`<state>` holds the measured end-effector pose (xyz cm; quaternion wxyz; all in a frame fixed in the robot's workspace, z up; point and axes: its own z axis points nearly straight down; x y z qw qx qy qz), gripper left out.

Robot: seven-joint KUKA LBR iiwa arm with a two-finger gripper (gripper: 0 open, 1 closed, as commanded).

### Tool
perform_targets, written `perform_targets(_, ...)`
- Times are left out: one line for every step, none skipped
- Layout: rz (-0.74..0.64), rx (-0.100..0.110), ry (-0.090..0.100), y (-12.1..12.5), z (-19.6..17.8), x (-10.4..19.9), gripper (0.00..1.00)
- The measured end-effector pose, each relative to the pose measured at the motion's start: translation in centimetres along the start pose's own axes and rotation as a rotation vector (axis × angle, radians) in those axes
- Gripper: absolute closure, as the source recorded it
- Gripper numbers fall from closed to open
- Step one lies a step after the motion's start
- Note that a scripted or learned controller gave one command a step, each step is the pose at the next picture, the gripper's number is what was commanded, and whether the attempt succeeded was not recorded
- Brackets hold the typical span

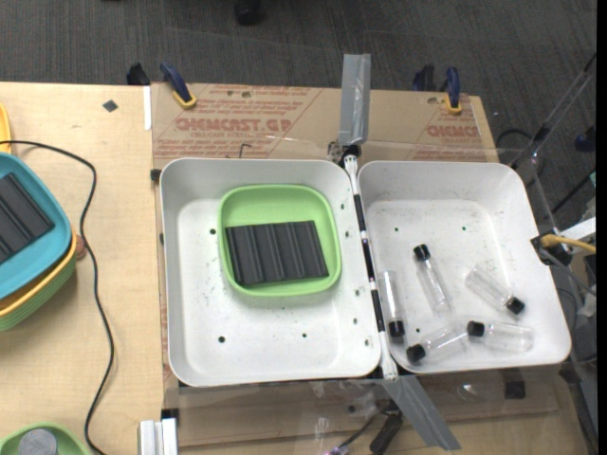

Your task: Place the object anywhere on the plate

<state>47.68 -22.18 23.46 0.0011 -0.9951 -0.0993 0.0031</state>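
The plate (277, 198), green with a dark ribbed insert (277, 252), sits in the left bin (266, 349). The vials (429, 275), clear with black caps, lie loose in the right bin (446, 207), so any carry runs leftward over the shared wall (365, 245).

- One vial lies along that wall.
- One near the middle has its long axis running roughly up-down in the view.
- One to its right lies on a diagonal.
- Two near the front edge lie nearly crosswise, close together, perhaps touching.

Which one is meant I cannot tell. The middle vial stands most apart from the others.
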Motion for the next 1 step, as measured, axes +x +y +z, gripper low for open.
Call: perform_targets(-0.001,-0.001,0.001,0.04,-0.29,0.0,0.0)
